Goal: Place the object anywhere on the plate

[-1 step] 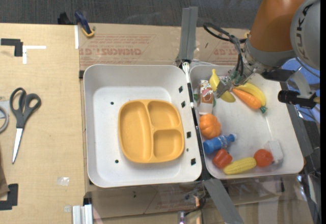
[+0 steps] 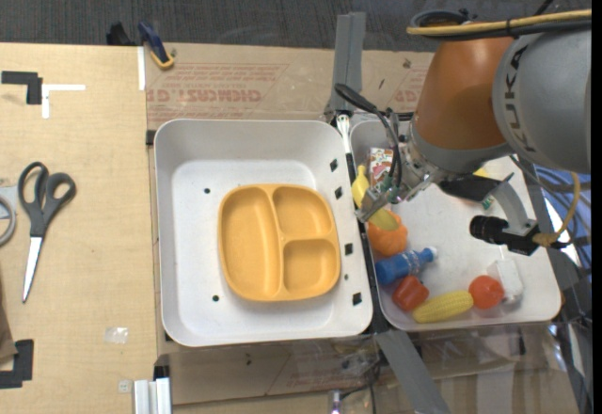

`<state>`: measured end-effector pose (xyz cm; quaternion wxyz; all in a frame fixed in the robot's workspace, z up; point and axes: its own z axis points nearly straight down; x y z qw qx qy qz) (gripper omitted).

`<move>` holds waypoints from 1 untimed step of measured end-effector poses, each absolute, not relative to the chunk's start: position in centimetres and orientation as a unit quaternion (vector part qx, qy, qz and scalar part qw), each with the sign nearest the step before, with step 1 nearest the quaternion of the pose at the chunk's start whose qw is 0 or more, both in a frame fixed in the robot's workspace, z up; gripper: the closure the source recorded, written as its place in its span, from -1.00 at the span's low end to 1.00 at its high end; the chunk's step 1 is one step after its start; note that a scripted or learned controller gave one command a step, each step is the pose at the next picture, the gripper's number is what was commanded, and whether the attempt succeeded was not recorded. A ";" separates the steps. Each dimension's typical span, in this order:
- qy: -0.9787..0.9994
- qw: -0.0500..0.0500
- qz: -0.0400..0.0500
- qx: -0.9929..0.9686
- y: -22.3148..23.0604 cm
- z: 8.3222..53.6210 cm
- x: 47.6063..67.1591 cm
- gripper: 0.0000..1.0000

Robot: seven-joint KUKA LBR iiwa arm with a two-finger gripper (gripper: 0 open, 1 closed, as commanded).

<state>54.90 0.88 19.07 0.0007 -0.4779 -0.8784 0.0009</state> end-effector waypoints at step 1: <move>-0.878 0.000 0.001 -0.478 0.9 19.1 54.9 -1.00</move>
